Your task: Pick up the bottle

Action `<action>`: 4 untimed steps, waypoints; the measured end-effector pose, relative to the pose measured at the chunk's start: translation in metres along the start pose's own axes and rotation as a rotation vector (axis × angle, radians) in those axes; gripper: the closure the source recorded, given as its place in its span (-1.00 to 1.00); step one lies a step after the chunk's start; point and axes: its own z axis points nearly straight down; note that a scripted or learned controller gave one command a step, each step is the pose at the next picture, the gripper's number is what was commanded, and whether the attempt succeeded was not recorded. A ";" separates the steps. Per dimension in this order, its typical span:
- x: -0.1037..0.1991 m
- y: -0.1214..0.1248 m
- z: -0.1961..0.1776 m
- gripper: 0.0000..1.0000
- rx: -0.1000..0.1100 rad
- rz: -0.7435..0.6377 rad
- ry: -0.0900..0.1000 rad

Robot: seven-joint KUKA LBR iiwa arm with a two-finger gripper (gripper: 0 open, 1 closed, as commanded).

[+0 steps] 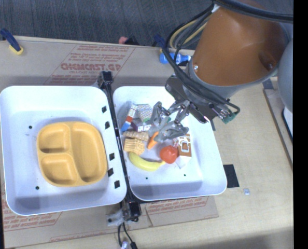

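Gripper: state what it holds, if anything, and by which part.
Cannot be told. The gripper sits low among the clutter in the right bin, with no item clearly between its tips.

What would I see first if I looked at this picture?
First, the big robot arm with its orange band, reaching in from the right; its hand hangs over a jumble of toy food in the right bin. A yellow banana and a red tomato pop out of that pile. In the left bin sits a yellow divided plate.
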 end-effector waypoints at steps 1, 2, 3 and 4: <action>0.056 -0.044 0.131 1.00 -0.005 -0.108 0.003; 0.086 -0.090 0.006 1.00 -0.001 -0.315 0.001; 0.125 -0.112 0.112 1.00 -0.006 -0.558 0.002; 0.106 -0.089 0.149 1.00 -0.008 -1.061 0.001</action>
